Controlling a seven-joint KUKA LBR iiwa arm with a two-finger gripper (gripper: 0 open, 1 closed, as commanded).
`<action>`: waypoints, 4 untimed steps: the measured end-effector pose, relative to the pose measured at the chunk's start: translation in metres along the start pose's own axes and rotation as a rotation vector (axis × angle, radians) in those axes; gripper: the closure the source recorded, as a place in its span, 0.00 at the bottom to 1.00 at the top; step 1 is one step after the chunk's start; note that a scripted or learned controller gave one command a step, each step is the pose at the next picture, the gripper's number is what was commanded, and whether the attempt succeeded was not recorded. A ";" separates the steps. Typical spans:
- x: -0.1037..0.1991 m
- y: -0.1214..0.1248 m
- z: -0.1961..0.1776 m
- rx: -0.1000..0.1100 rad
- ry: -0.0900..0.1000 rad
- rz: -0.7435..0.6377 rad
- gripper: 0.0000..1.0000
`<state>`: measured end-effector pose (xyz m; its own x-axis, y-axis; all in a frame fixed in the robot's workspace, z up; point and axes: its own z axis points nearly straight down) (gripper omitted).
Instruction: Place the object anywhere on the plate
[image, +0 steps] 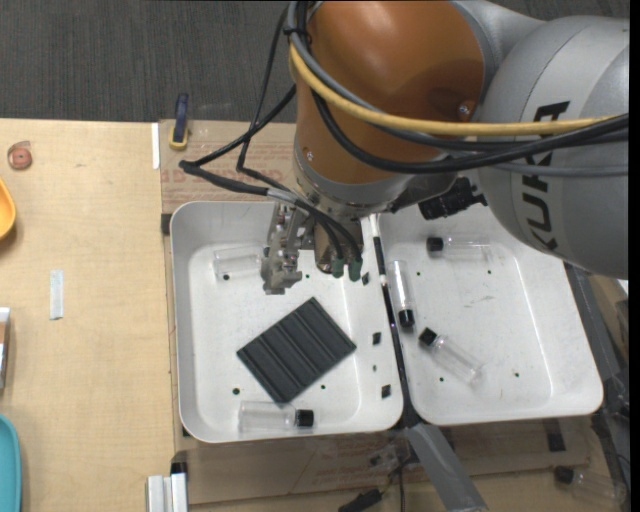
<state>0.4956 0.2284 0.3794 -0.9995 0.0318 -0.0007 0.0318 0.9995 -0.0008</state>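
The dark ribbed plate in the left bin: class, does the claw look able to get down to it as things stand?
Probably yes. The claw hangs just above and beyond the dark ribbed plate, whose top lies bare. The clear vials nearby lie off to the sides, not between them.

The rear rims of both white bins (190, 330) are hidden by the arm (400, 90). The tool (283, 265) is too blurred for detail. An orange object (5, 215) and a teal one (8, 470) are cut off at the left edge.
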 end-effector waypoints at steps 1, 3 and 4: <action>-0.067 0.002 -0.063 -0.002 -0.005 -0.331 1.00; 0.008 0.000 -0.063 -0.002 -0.001 -0.521 1.00; -0.036 0.001 -0.062 -0.002 -0.003 -0.606 1.00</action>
<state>0.5321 0.2282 0.4415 -0.8395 -0.5434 -0.0033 -0.5434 0.8395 -0.0004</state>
